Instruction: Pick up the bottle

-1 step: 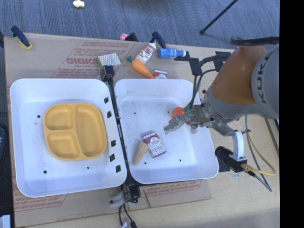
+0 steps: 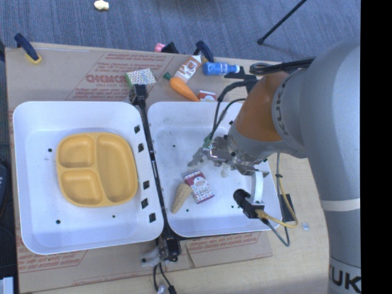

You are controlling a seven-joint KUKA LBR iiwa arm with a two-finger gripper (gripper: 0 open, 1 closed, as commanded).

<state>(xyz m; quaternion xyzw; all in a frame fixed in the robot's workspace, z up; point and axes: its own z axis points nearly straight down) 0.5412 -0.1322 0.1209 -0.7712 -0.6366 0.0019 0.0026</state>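
Plate: a yellow divided plate (image 2: 96, 168) is seen in the left bin (image 2: 27, 164).
Right bin (image 2: 177, 118): an ice-cream cone (image 2: 180, 196) and a small red carton (image 2: 199, 186) are held here.
End effector (image 2: 211, 153): it is poised low in the right bin; its opening cannot be told.
Bottle: a blue bottle (image 2: 219, 69) lies on the bench (image 2: 73, 69) behind the right bin, well apart from the end effector.
Advice: the arm should be lifted clear of the bin wall first, then the bottle should be spanned across its narrow width.

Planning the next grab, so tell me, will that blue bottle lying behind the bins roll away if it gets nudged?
Probably yes. The blue bottle lies on its side on the cardboard, so its round body would likely roll. It looks small and plastic, so probably light and easily knocked. The carrot close beside it might stop it on that side.
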